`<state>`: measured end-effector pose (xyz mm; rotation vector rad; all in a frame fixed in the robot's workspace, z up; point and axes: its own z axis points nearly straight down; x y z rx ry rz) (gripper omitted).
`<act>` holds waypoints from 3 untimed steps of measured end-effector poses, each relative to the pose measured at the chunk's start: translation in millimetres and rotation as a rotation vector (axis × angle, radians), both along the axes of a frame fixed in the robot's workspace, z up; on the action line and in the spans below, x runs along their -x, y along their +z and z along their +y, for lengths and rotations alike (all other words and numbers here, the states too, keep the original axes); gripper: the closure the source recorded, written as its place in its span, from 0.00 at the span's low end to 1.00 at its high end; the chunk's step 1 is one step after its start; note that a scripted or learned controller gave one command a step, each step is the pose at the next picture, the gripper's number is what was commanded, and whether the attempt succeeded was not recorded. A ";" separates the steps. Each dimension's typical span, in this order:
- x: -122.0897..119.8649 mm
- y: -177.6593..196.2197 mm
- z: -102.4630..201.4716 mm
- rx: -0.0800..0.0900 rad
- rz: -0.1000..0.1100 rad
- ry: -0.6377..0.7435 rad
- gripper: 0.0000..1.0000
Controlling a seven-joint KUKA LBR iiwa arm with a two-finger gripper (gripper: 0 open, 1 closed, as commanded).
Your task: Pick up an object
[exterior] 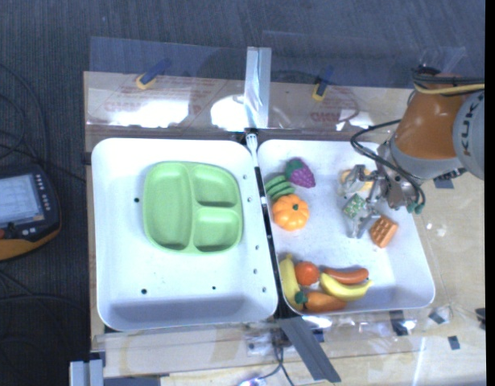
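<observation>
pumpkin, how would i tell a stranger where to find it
Look in the right bin, near its left wall, beside the divider between the two bins. The pumpkin sits just below the purple grapes and a green vegetable. It is the one round, ribbed orange piece with a green stem.

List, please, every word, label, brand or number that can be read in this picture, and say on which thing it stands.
"KU": black letters on the grey arm, cut off at the edge of the picture.
Faint reddish print on the clear sheet behind the bins: too blurred to read.
Screen of the handheld pendant: too small to read.
</observation>
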<state>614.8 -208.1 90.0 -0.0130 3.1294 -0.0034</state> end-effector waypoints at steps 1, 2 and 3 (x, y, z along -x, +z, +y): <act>2.7 0.0 -13.0 0.001 -0.001 0.056 0.00; 71.3 1.0 -14.7 0.000 0.001 0.023 0.00; 68.9 1.5 17.7 0.008 -0.003 0.210 0.00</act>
